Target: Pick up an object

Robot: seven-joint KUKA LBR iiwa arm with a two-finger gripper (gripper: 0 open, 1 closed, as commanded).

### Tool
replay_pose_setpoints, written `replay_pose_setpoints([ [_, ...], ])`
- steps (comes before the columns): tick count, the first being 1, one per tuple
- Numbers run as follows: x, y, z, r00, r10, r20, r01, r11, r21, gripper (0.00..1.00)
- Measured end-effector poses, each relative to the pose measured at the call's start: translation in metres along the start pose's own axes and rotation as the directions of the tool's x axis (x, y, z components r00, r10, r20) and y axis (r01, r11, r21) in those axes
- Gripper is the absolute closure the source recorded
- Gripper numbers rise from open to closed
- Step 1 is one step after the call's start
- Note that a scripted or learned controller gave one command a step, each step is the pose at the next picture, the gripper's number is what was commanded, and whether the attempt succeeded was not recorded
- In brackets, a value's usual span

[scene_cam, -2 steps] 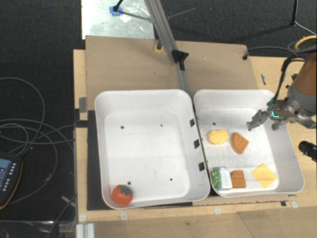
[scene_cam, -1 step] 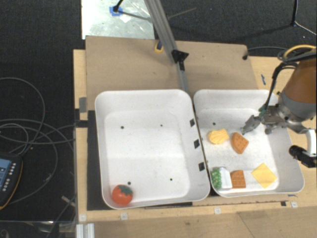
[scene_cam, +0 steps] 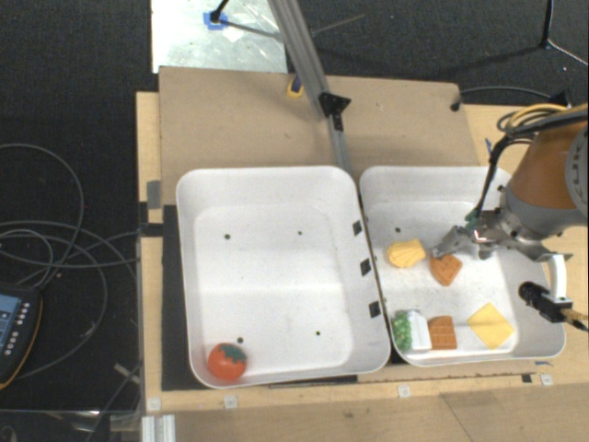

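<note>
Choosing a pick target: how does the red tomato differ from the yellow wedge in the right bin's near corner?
The tomato is round and red with a green top; the yellow wedge is flat and angular. The tomato lies in the left bin, the wedge in the right bin. Both lie near their bins' front edges.

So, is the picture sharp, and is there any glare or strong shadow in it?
Camera view: a bit soft overall; the floor patch at the top is washed out by glare; the bins are bright white with faint shadows; the tomato reads clearly; the pincer is blurry.

Even bright light, soft shadows, slightly grainy
</note>
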State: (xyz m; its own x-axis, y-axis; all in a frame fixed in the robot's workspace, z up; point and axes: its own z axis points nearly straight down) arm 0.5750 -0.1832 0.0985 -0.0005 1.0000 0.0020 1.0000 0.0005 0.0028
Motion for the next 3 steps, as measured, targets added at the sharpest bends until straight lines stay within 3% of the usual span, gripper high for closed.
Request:
replay_pose_setpoints([
  [1, -0.001, 0.002, -0.014, 1.000, -0.001, 0.003, 0.001, 1.000, -0.006, 1.00],
  [3, -0.002, 0.011, -0.128, 1.000, -0.005, 0.005, 0.005, 1.000, -0.005, 1.00],
])
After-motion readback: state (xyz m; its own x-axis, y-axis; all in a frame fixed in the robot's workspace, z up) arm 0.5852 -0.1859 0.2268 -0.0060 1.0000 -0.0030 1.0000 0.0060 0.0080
